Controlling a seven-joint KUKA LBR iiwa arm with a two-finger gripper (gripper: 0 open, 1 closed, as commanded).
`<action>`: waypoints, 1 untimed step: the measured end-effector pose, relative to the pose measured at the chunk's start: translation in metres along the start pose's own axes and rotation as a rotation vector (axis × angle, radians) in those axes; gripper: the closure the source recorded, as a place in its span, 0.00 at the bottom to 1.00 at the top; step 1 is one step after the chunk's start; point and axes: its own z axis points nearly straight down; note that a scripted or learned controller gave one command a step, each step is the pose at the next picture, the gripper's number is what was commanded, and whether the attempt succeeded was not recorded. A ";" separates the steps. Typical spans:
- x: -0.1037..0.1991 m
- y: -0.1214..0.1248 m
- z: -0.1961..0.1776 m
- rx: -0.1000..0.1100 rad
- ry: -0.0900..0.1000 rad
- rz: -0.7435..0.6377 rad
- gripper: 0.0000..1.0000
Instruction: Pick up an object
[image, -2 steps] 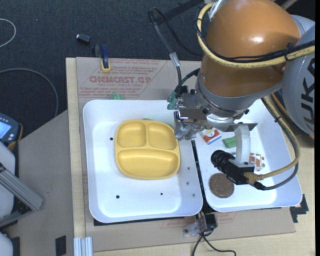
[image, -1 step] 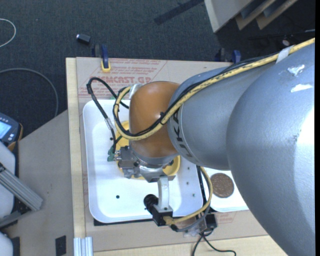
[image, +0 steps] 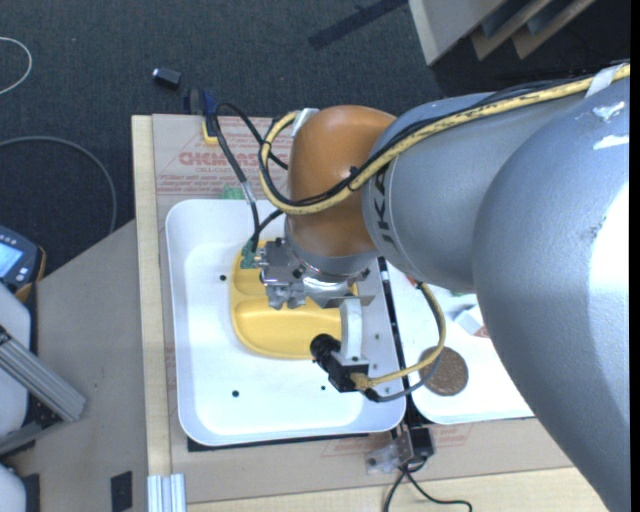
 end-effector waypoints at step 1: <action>0.008 0.055 -0.112 -0.012 0.005 -0.005 1.00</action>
